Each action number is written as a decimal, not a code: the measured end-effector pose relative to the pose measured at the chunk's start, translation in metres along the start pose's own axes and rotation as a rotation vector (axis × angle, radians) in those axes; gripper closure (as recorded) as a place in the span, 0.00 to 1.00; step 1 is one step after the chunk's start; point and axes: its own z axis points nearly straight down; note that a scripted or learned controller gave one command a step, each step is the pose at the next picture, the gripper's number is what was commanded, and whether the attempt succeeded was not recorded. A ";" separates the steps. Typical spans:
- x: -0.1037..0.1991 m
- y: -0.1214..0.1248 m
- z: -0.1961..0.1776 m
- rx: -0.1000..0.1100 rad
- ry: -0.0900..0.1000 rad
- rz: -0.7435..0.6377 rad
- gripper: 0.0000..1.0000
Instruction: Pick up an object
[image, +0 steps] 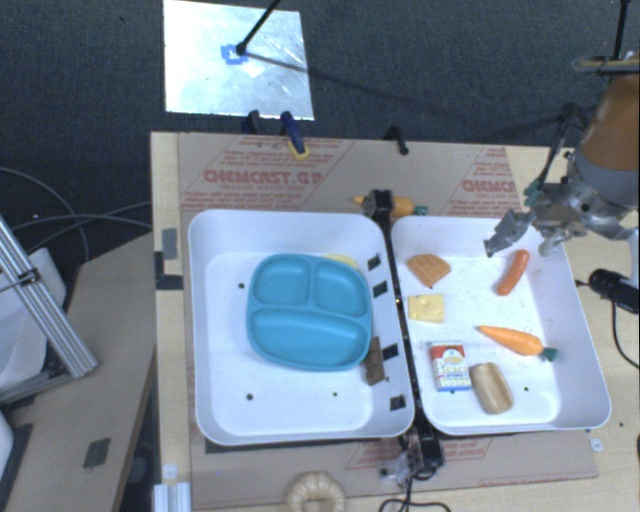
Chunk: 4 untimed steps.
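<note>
Desk (250, 165): cardboard-covered, carrying two shallow white bins side by side.

Left bin (215, 300): one blue divided plate (308, 310) at centre; a small brown piece (374, 362) lies at the plate's near right edge, beside the bin wall.

Right bin (580, 340), contents:
- sausage (512, 272), red-orange, far right part, lying at a slant;
- toast slice (428, 268), far left part;
- cheese square (426, 307), pale yellow, just near of the toast;
- carrot (512, 340), orange with green end, right of centre;
- small carton (450, 366) with a red top, near side;
- bread roll (491, 387), tan, just beside the carton on its right.

Arm: reaches in from the right, over the far right corner of the right bin. Pincer (527, 235): spread wide, nothing between its fingers, hanging just above and far of the sausage, apart from it.

Off the bins: a yellow item (402, 207) at the far end of the divide between them.
</note>
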 end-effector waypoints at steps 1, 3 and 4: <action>0.000 0.002 -0.006 -0.011 -0.001 -0.002 0.00; 0.003 0.003 0.097 -0.006 -0.001 0.000 0.00; -0.005 -0.004 0.152 -0.005 -0.001 0.001 0.00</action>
